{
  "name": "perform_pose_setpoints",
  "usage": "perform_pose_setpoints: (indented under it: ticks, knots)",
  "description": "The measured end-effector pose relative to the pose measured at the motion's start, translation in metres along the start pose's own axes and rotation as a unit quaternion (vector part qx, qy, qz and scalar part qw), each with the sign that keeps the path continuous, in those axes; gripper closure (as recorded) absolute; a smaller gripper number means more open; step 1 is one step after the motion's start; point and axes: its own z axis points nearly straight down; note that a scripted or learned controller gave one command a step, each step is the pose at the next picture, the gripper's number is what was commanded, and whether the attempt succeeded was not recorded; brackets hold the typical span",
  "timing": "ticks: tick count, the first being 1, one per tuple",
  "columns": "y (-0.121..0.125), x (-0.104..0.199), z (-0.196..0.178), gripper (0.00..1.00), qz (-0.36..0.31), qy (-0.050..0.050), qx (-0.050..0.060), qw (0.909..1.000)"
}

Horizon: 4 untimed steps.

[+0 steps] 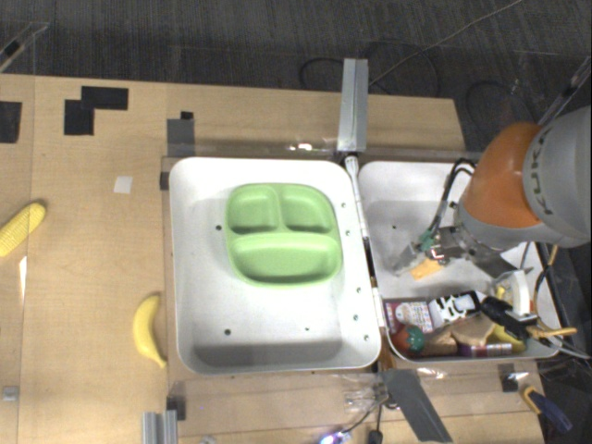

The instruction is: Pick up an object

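Clutter along right bin (388,188) front edge: carton (413,314), bottles, unsorted. Small yellow piece (425,269), mid-bin, beside my pincer (433,245); grip state: cannot tell. Recommended: centre over piece, descend straight, close gently.

Two white bins (185,248), one green divided plate (280,232), one banana (147,329), one corn cob (20,229)

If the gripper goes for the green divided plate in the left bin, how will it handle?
The green plate looks like rigid moulded plastic, so probably stiff and light. It lies flat on the left bin floor with low rounded rims, so fingers may slip off. Pushed, it would likely slide, not tip.
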Motion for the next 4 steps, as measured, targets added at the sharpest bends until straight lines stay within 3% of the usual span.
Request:
perform_pose_setpoints:
  ticks: [1,2,3,4]
  knots:
    - [0.003,0.000,-0.012,1.00,-0.001,0.000,-0.004,1.0000]
    - [0.058,0.040,-0.095,1.00,0.032,0.000,0.003,0.9995]
    - [0.063,0.042,-0.095,1.00,-0.047,0.000,0.003,0.9989]
    - [0.070,0.051,-0.095,1.00,0.062,0.000,0.003,0.9980]
